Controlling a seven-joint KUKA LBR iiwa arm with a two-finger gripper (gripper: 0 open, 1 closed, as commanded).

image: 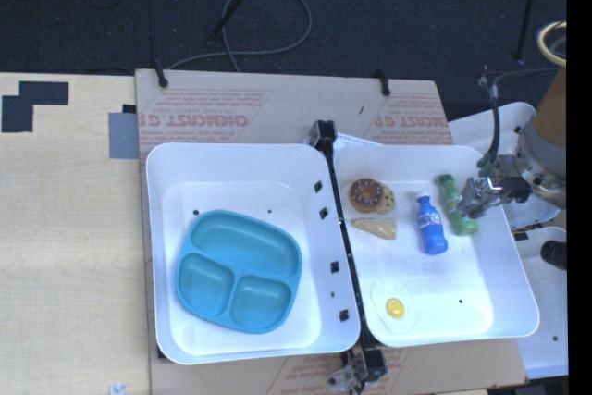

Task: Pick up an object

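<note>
In the right bin (499, 314) lie a chocolate doughnut (370, 194), a tan pastry piece (375, 228), a blue bottle (430, 225), a green toy (457, 206) and a fried egg (395, 307). My gripper (480, 191) reaches in from the right and hangs at the bin's right side, right over the upper part of the green toy. Its metal tip overlaps the toy's right edge. The view does not reveal whether it touches the toy.
The left bin (166, 171) holds a blue divided plate (239, 269). A black divider (338, 236) runs between the bins. The arm's grey body and cables (541, 153) stand over the right bin's far right corner.
</note>
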